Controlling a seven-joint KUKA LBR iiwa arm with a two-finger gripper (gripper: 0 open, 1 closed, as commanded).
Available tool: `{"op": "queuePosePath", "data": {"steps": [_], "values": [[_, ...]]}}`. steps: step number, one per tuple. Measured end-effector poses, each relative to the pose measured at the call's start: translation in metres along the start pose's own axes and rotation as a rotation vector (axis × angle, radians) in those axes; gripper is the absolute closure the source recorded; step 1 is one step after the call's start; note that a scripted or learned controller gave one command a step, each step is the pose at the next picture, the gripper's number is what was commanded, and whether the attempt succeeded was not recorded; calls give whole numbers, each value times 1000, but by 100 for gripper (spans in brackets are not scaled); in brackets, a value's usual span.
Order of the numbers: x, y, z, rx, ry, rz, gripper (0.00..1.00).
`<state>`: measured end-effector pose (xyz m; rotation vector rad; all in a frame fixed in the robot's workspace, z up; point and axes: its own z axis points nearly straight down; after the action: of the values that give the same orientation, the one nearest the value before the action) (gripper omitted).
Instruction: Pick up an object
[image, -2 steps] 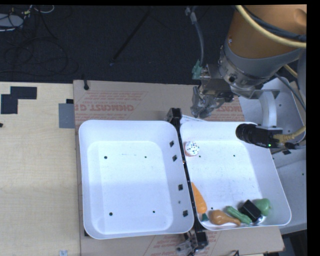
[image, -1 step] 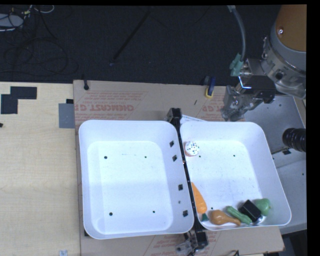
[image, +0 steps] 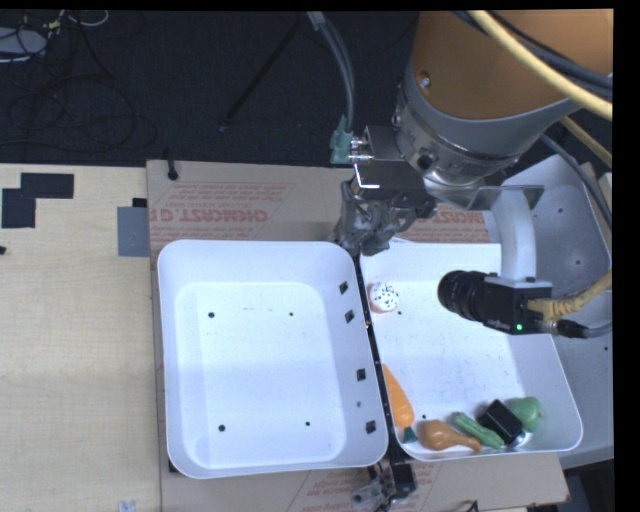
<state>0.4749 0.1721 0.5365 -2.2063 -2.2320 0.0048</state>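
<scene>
My gripper (image: 372, 238) hangs over the far left corner of the right bin (image: 560, 420), just above the divider between the bins. A small white ball with dots (image: 385, 296) lies on the bin floor just below and in front of it, apart from it. An orange carrot-shaped object (image: 399, 398) lies along the right bin's left wall near the front. At the front edge sit a tan gourd-like object (image: 442, 434), a green object (image: 522, 409) and a black block (image: 500, 420). Nothing shows between the gripper's fingers.
The left bin (image: 170, 300) stands beside the right one on brown cardboard (image: 240, 205). A black cylindrical camera unit (image: 485, 299) on a white mount juts over the right bin's right side. The arm's grey and orange body (image: 480, 80) looms above the far right.
</scene>
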Motion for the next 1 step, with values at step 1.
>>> {"op": "queuePosePath", "data": {"steps": [1], "values": [[55, 1, 0, 0, -1, 5, 100]]}}
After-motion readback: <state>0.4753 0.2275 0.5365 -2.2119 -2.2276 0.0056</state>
